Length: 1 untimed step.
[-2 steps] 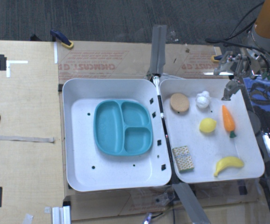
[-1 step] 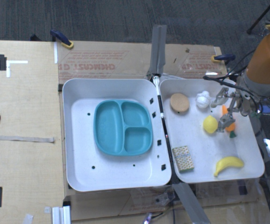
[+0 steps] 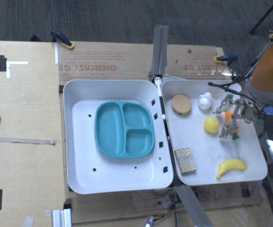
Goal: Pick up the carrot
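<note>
- Carrot (image 3: pixel 228 117), right of centre in the right bin (image 3: pixel 250 174); pincer (image 3: pixel 231 122) closed around it, orange showing between the fingers.
- Grasp step, by my reading; next calls for a straight lift.
- Lemon (image 3: pixel 211 125) just left, bin wall right: room upward only.

Even, bright overhead light; the white bins (image 3: pixel 113 183) look slightly washed out, shadows are faint, and small things near the fingers (image 3: pixel 227 130) blur softly.
</note>
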Each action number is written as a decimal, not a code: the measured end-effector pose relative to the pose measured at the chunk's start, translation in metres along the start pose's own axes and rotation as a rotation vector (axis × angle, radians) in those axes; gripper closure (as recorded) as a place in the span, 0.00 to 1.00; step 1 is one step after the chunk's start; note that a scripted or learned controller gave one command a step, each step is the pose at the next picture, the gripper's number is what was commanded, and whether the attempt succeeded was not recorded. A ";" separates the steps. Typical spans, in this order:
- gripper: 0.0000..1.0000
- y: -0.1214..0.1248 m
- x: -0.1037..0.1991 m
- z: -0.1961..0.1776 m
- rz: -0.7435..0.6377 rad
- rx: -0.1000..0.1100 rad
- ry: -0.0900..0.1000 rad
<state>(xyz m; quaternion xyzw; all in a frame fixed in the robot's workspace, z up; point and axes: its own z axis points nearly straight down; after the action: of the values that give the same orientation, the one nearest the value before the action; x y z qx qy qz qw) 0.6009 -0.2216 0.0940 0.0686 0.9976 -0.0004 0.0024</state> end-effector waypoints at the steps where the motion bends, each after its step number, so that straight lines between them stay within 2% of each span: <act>1: 1.00 0.002 -0.003 -0.012 -0.005 0.001 -0.007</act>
<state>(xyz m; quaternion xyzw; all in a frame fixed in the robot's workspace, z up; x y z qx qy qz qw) 0.6036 -0.2199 0.1056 0.0663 0.9978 -0.0012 0.0056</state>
